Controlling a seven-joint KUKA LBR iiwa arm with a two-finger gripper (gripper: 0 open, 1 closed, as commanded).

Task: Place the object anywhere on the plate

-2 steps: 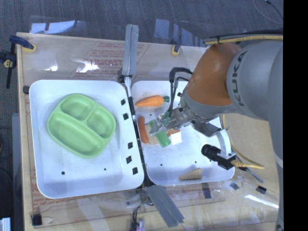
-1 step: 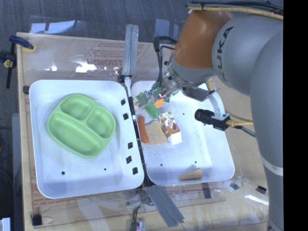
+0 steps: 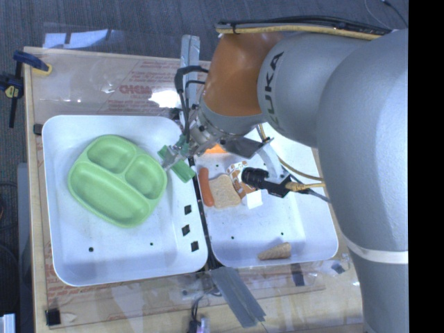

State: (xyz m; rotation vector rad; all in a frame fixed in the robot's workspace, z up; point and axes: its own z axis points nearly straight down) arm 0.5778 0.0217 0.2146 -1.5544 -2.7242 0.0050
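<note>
hovering near the green plate's [image 3: 118, 180] right rim: gripper [image 3: 182, 157], seemingly clamped on a small green object [image 3: 183, 171]. toast slice [image 3: 224, 193] and hot dog [image 3: 205, 188] in right bin [image 3: 305, 245].

Counted two white bins [image 3: 104, 272], one green plate [image 3: 118, 179], one green block [image 3: 182, 170], one toast slice [image 3: 224, 193], one sausage [image 3: 206, 187], one croissant [image 3: 275, 252].

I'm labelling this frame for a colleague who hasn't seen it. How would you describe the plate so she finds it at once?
Start with the left white bin of the two on the bench. The plate lies in its upper half, tilted diagonally. It is pale green with three compartments, unlike the toast slice and orange sausage in the right bin.
</note>
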